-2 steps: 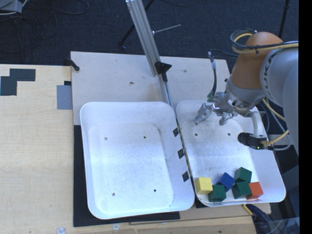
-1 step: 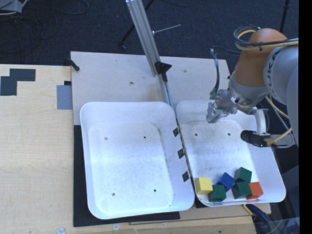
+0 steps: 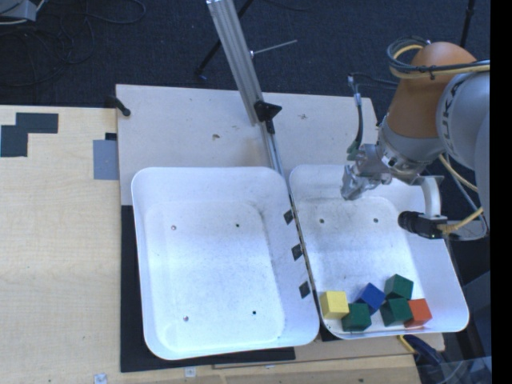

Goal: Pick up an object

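1. The grey arm (image 3: 448, 114) with its orange band comes in from the right and hangs its claw (image 3: 354, 184) over the far end of the right bin (image 3: 352, 238), near that bin's back rim. From this slanted view I cannot tell how high above the floor it sits, and I cannot tell whether the claw is released or clenched; nothing is seen in it.

2. The things to pick from lie at the opposite, near end of that same bin: a yellow block (image 3: 335, 303), a blue block (image 3: 372, 296), 3 green blocks, namely one at the back (image 3: 399, 286), one beside the yellow block (image 3: 357, 317) and one toward the right (image 3: 394, 310), and an orange block (image 3: 418, 312). They sit bunched in the near right corner, most of them touching or just beside a neighbour, probably because the sloped walls gather loose pieces there.

3. The claw and the cluster are well apart, so I judge the pick has not begun; the arm must travel toward the near rim and come down.

4. The tight packing is the likely trouble: the claw may find no gap beside a block. The yellow block, at the cluster's left edge with bare floor on one side, looks the easiest target.

5. The left bin (image 3: 208, 254) is next to the right one, separated by a dark clipped divider (image 3: 294, 250), and takes no part in this step.
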### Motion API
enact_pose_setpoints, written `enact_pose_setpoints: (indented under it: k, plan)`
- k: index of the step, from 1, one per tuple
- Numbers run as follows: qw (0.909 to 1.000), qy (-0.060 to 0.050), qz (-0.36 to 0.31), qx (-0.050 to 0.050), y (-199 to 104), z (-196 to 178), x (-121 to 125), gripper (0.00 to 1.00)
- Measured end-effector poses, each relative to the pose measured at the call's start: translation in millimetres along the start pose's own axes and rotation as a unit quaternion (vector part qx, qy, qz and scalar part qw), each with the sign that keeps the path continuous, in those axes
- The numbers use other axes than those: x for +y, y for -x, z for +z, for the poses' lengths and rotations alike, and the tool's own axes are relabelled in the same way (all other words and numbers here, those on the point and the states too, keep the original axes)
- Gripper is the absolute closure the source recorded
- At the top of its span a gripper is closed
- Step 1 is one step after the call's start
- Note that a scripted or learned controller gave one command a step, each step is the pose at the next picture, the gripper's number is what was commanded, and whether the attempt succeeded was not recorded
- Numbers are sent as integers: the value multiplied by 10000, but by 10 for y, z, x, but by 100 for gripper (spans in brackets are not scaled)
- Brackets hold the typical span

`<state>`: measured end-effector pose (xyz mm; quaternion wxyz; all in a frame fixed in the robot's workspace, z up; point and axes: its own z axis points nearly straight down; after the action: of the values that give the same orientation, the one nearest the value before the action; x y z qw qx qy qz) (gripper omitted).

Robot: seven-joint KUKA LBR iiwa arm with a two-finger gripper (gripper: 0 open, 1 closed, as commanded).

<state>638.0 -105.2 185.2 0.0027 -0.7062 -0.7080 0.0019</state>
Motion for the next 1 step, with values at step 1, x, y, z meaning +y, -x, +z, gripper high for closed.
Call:
enact_pose_setpoints:
  k: [1]
  plan:
    - [10000,-5,-6,0,8,-95,-2,100]
